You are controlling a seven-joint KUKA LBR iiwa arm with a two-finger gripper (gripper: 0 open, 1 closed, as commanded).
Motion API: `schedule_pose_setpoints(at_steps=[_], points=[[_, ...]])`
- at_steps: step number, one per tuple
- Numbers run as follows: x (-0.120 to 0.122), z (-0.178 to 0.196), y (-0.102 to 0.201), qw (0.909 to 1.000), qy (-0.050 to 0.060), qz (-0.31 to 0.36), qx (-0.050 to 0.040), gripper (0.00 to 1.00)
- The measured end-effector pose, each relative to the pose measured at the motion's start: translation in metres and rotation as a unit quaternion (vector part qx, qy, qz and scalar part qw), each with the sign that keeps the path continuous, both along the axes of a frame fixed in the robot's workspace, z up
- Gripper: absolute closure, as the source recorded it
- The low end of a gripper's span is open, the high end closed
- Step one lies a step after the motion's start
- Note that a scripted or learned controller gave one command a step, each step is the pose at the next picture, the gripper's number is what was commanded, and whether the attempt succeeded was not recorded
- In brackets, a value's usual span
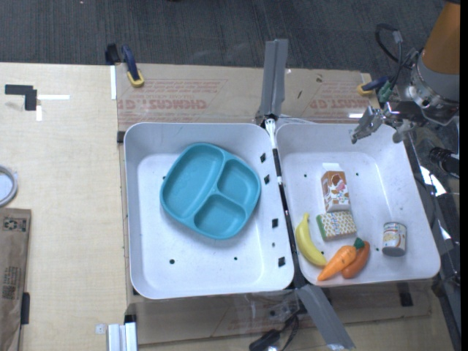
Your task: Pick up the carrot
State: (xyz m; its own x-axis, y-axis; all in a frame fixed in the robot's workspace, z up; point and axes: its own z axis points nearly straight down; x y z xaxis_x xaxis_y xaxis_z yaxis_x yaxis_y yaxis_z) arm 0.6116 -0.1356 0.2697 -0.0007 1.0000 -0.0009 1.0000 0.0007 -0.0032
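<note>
- While the grey arm with its orange band sits at the upper right, the left shallow white plastic bin (139,218) holds a turquoise three-compartment plastic plate (210,190), lying flat near that bin's middle.
- Right of that plate, across the divider, the right shallow white plastic bin (409,189) carries the remaining items.
- A curved yellow toy banana (308,241) lies along this right bin's left side, towards the front.
- Just right of the banana rests a small speckled rectangular block (336,224), and behind that block lies a small red-and-white printed carton (334,189).
- The orange toy carrot (345,259) with its green top lies at the right bin's front edge, touching the banana's lower tip and just in front of the speckled block.
- Right of the carrot, apart from it, stands a small labelled metal can (393,238).
- The two-finger gripper (363,129) hangs over the right bin's back rim, well apart from the carrot; whether it is released or clenched cannot be told.
</note>
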Motion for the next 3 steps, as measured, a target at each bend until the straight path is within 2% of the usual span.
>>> schedule_pose_setpoints(at_steps=[1, 2, 3], points=[[-0.093, -0.121, 0.007, 0.9939, 0.0, 0.111, 0.001, 0.0], [-0.135, -0.18, -0.011, 0.9839, 0.0, 0.179, 0.0016, 0.0], [-0.134, -0.171, -0.012, 0.9842, 0.0, 0.177, 0.0015, 1.0]])
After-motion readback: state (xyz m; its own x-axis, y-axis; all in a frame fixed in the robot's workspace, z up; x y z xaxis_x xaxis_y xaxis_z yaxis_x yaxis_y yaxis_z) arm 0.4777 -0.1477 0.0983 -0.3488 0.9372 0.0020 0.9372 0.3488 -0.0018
